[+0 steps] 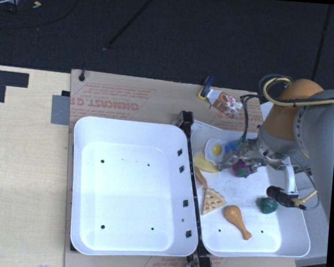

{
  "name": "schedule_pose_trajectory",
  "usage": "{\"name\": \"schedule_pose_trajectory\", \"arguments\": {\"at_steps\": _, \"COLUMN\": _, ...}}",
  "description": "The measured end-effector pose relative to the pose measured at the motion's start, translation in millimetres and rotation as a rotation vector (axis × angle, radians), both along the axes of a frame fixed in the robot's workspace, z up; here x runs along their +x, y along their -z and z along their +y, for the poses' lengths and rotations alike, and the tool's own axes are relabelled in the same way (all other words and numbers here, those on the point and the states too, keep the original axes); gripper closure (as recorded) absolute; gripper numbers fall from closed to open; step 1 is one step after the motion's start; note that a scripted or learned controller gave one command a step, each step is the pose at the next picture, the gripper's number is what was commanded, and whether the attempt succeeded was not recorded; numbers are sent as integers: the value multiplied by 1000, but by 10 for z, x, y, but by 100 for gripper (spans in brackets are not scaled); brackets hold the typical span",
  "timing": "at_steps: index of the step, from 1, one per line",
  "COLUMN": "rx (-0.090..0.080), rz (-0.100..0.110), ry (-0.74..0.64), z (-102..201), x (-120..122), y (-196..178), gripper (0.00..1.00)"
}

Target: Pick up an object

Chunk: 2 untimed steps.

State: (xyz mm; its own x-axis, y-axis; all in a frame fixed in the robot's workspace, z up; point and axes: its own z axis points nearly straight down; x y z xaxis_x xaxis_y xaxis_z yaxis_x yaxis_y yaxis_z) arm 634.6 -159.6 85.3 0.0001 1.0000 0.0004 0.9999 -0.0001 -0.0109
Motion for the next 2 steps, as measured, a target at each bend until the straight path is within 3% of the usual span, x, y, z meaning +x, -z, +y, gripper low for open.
{"name": "schedule_pose_trajectory", "arguments": {"at_steps": 1, "rx": 7, "rz": 9, "ry": 3, "z": -452, "x": 54, "y": 4, "gripper": 0}}
{"name": "schedule_pose_trajectory", "arguments": {"at_steps": 2, "rx": 1, "rz": -3, "ry": -2, "z": -446, "x": 80, "y": -116, "gripper": 100}}
